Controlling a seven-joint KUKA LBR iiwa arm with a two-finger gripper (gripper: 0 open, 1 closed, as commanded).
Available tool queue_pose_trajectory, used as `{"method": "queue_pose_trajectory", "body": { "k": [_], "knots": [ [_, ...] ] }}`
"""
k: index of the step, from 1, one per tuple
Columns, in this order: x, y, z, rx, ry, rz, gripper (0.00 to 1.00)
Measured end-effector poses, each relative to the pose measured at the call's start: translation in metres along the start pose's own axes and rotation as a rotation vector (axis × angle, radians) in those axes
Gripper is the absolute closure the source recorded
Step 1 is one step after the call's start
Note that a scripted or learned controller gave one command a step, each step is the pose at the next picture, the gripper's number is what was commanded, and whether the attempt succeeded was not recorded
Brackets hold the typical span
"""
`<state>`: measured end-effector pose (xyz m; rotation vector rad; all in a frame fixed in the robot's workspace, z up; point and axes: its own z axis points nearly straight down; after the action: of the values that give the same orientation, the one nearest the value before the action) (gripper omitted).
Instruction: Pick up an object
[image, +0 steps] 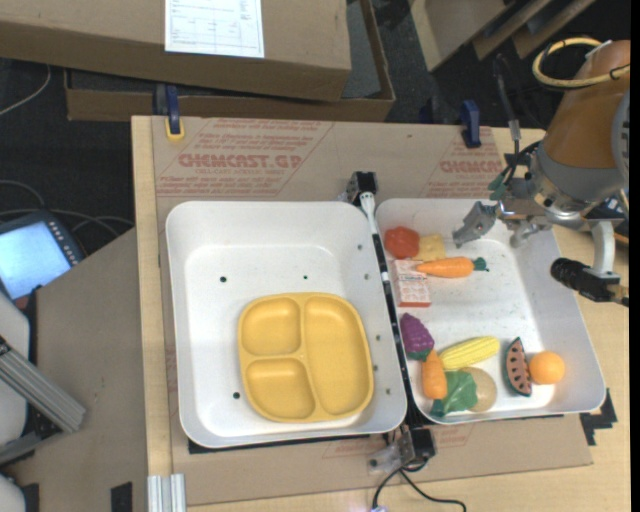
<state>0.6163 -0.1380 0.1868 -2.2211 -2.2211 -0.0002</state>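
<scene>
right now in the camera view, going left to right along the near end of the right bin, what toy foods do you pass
purple grapes → small carrot → corn cob → watermelon slice → orange

My arm (585, 120) comes in as a bulky rounded body, its upper shell orange, shading into smooth grey lower down near the wrist. A yellow cable (560, 58) loops beside the orange part. Below the grey section I see a cluster of metal fittings with thin dark wires, and a small teal-coloured piece among them. The gripper (497, 222) is pale grey metal, with slim angular fingers.
</scene>
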Motion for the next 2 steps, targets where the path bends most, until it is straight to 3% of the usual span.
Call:
{"method": "queue_pose_trajectory", "body": {
  "k": [1,2],
  "knots": [
    [0.046,-0.017,0.102,-0.001,0.003,-0.001,0.0],
    [0.036,0.036,0.103,0.063,0.007,-0.014,0.0]
  ]
}}
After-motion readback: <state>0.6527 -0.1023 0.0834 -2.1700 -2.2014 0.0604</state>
